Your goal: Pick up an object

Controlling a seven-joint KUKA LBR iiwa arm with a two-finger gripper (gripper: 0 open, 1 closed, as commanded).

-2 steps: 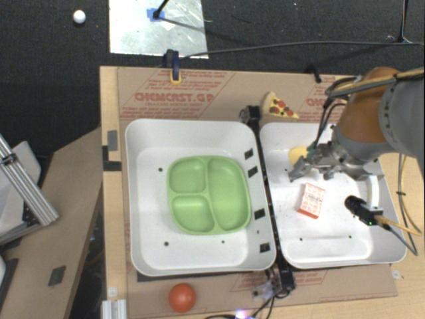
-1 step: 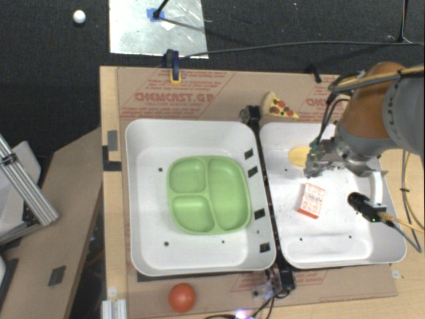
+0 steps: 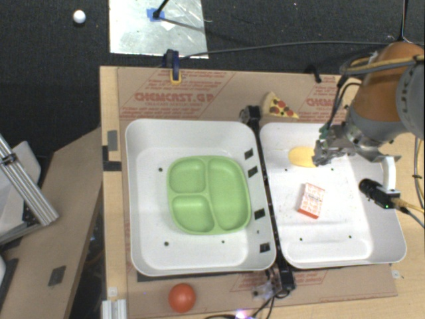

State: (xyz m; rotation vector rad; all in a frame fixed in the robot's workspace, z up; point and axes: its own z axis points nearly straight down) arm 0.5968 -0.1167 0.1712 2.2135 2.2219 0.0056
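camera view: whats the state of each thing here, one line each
gripper: low in the right bin, at the yellow object's edge; fingers not readable
yellow object: lying flat in the right bin, not lifted
red and white box: lying flat, apart from the gripper
green divided tray: upright in the left bin
pizza slice toy: on the board behind the bins
orange ball: on the board in front of the left bin

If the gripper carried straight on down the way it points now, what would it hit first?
Most likely the yellow object in the right bin: the gripper hangs right at its right edge. Depth is unclear, so it could miss it and land on the bin floor.
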